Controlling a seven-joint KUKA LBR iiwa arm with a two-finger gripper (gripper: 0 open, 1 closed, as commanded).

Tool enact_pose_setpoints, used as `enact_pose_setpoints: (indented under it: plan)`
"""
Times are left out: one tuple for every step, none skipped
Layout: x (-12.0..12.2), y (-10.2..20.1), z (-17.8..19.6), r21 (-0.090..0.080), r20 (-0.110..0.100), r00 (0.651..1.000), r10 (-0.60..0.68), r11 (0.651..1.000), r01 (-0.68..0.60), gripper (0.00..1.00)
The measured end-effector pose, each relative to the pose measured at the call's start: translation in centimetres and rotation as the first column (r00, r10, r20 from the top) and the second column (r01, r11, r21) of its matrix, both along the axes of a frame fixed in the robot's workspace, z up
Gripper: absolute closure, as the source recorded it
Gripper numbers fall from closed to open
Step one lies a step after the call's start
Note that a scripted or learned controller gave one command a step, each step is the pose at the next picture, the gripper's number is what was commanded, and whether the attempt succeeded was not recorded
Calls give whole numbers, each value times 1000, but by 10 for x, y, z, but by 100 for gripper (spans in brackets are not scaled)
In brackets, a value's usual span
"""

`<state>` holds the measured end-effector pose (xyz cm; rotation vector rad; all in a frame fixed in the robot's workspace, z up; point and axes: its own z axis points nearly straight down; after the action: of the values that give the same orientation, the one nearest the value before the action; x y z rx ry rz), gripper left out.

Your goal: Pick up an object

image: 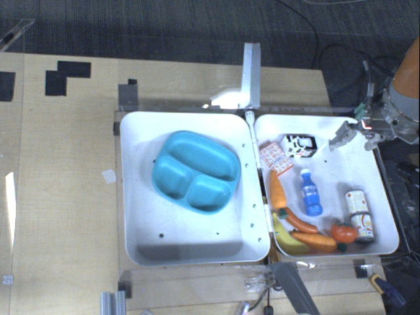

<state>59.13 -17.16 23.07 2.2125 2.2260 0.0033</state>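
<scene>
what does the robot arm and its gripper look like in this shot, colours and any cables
The grey arm enters at the right edge, with an orange band above the wrist. The wrist is a pale grey metal block with a small red light on it. Thin dark cables run up beside it. The two-finger gripper at the end is light grey metal, slim and pointed; it is too small to tell finer markings.
</scene>
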Motion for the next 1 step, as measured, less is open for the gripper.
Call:
enact_pose_setpoints:
  plan:
    - [-46,46,-141,-3,10,982,188,982,-188,0]
